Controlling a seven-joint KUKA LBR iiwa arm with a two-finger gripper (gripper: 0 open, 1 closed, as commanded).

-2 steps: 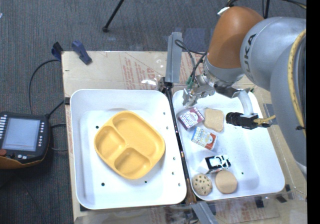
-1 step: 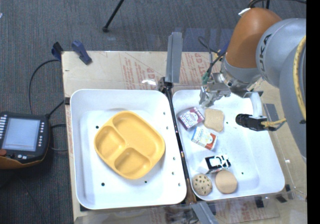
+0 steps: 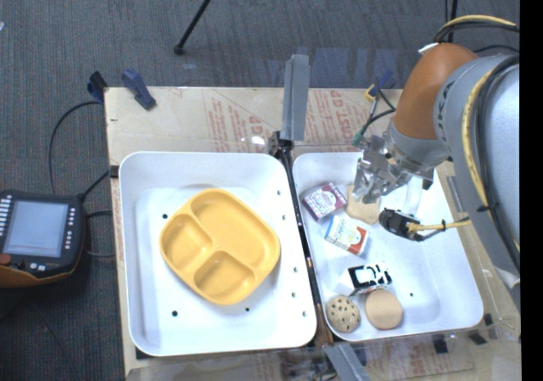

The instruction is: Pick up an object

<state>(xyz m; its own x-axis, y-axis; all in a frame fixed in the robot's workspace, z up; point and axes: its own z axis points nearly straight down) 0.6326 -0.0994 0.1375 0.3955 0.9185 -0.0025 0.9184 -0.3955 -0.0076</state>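
Note:
My gripper (image 3: 370,187) reaches down into the right bin (image 3: 441,286), near its back left part. Its tip is right over a pale beige block (image 3: 362,209), touching it or just above it. Left of the block lies a small maroon packet (image 3: 325,200). In front of it is a white packet with blue and red print (image 3: 346,235). Toward the bin's front lie a black-and-white item (image 3: 369,277), a speckled brown cookie (image 3: 343,312) and a tan round piece (image 3: 383,309).
The left bin (image 3: 144,201) holds a yellow divided plate (image 3: 221,245). A grey post (image 3: 295,103) stands behind the seam between the bins. A black plug on a yellow cable (image 3: 400,223) hangs off the arm over the right bin. A handheld screen unit (image 3: 38,235) sits at far left.

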